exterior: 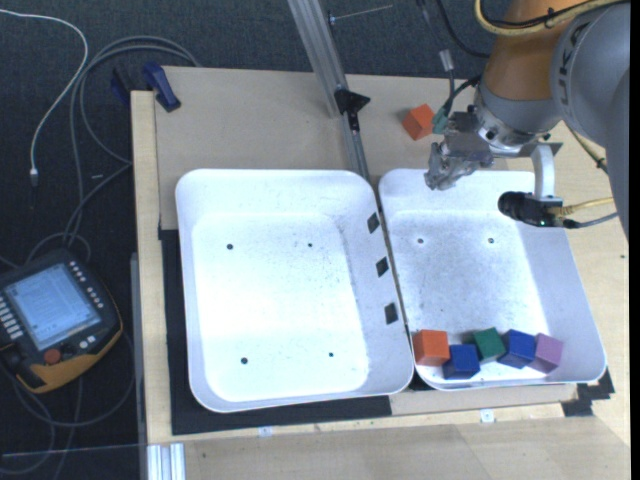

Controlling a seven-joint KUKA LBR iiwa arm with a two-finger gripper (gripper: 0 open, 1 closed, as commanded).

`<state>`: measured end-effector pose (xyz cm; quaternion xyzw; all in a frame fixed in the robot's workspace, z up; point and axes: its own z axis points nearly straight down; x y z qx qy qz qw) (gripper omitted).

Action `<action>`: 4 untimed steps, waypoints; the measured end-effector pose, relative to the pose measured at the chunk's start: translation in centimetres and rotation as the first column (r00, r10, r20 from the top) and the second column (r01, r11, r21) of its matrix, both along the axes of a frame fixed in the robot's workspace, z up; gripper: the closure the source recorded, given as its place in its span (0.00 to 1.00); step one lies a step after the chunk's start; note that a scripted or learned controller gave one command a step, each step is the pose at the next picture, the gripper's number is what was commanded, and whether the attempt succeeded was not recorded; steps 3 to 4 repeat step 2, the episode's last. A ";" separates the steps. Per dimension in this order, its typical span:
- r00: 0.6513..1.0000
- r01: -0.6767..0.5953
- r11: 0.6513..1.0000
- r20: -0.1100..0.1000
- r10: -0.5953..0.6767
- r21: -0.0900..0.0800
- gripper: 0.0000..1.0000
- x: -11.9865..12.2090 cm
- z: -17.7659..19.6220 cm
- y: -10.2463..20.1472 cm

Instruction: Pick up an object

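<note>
My gripper (439, 176) hangs over the far left corner of the right bin (560, 258), pointing down, with nothing visibly in it. Several small blocks lie in a row along that bin's near edge: an orange block (432, 345), a blue block (461, 360), a green block (489, 343), a second blue block (519, 348) and a purple block (547, 350). All of them are far from the gripper, toward the front. Another orange block (419, 121) rests on the bench just behind the bin, slightly left of the gripper.
The left bin (200, 268) sits beside the right one, sharing a middle wall with black clips (381, 266). A slanted metal rail (320, 48) runs down to the bins' far junction. A black sensor (525, 206) juts out near the wrist.
</note>
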<state>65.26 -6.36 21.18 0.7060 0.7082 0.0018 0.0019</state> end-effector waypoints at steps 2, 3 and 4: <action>1.000 -0.007 1.000 0.001 0.007 0.004 1.00 0.8 2.1 14.8; 1.000 -0.007 1.000 0.001 0.007 0.004 1.00 0.8 2.1 14.8; 1.000 -0.007 1.000 0.001 0.007 0.004 1.00 0.8 2.1 14.8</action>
